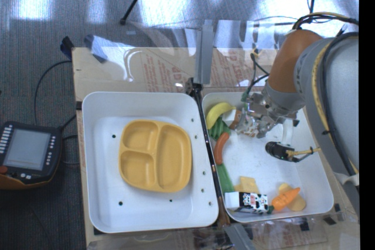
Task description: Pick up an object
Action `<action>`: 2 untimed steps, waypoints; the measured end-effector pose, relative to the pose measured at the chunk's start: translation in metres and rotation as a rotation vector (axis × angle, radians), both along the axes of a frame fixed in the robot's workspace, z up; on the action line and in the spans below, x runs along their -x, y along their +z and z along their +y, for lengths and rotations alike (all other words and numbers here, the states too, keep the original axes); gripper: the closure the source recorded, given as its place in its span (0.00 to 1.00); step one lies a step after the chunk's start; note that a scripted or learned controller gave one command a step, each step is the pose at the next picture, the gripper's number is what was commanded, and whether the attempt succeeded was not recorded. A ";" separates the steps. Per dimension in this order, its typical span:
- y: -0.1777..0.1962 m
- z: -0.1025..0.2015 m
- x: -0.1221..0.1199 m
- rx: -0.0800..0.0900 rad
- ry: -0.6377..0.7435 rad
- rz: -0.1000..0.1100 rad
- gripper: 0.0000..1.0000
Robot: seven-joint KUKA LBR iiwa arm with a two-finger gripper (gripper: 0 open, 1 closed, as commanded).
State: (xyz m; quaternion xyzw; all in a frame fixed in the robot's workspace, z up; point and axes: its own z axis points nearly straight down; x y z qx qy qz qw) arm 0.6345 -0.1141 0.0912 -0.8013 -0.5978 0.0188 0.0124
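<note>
Jaws unreadable — gripper (253, 121) low in right bin (310, 161); beside banana (218, 113)

**Arm pose, reaching down from the right**

So the arm (334, 85) comes in from the right side of the camera view, a big grey link filling that edge, bending over toward the far-left corner of the right-hand bin (321, 181). The orange band (293, 58) sits just above the wrist (it looks more tan-brown in this light), and below it the wrist angles down and to the left. The gripper (253, 122) hangs low over the bin's far end near its left wall, pointing downward. It's a cluttered metal blur at that spot, so how it's set can't be read. Cables loop over the top of the wrist.
</note>
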 end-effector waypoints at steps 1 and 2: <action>0.002 0.002 -0.002 -0.001 0.001 -0.009 0.00; -0.005 0.022 -0.004 0.007 0.026 -0.025 0.00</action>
